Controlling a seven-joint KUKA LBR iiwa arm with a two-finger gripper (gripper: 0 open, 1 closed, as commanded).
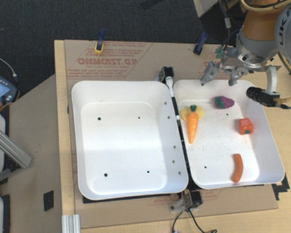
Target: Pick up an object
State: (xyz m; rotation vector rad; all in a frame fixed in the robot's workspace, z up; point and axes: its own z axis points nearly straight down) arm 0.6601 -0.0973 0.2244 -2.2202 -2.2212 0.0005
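Purple toy (224,101) in right bin (262,171), far side, nearest pick. Carrot (192,124), red piece (246,125), sausage (237,168) loose, well apart: clean approaches. Gripper (219,74) above far rim, fingers spread, nothing between them, presumably staged for descent. Left bin (82,130) alongside.

I see my claw (219,75) hanging spread open, nothing between its fingers, above the far edge of the right bin (262,174). In that bin lie a carrot (192,125) at its left side, a purple toy (224,102) on the far side, a red pepper (246,125) to the right and a sausage (237,167) nearer. The left bin (82,130) sits beside it on the tabletop (63,106).
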